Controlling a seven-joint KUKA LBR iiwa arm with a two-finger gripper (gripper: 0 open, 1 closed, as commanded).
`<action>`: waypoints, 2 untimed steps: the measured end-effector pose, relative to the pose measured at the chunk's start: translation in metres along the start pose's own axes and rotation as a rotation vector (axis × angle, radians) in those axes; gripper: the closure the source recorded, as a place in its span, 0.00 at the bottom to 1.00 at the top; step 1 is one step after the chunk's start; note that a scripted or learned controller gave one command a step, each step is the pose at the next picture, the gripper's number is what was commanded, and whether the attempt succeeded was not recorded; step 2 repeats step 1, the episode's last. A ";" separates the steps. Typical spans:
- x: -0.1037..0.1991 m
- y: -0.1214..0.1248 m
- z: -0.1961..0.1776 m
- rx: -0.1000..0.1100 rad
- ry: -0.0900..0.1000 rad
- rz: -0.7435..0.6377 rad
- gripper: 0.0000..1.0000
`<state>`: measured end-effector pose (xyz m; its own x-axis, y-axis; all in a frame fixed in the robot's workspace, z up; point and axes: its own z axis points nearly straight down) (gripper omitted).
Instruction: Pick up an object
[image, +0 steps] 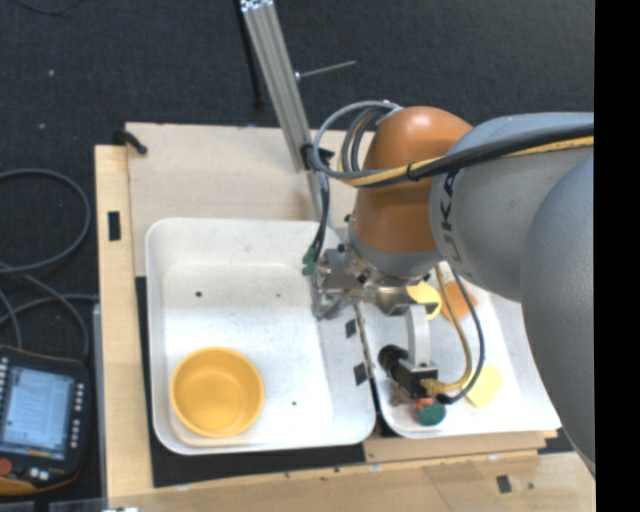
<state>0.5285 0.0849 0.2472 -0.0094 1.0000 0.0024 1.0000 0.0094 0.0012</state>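
Pick seemingly not yet made
Gripper (335, 292) at centre, grip unreadable; yellow bowl (217, 390) lies apart at seven o'clock

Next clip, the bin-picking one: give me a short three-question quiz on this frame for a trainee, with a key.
1. True or false: the yellow bowl sits in the right bin.
2. What lies near the right bin's near edge? A: a blue cup. B: a small green thing. C: a red book.
3. Fill in: the band on the arm is coloured ___.

Key: 1 false, the bowl is in the left bin. 2 B. 3 orange.
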 end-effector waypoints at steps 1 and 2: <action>-0.004 0.000 0.000 0.000 -0.002 0.006 0.00; -0.004 0.000 0.000 0.000 -0.002 0.006 0.00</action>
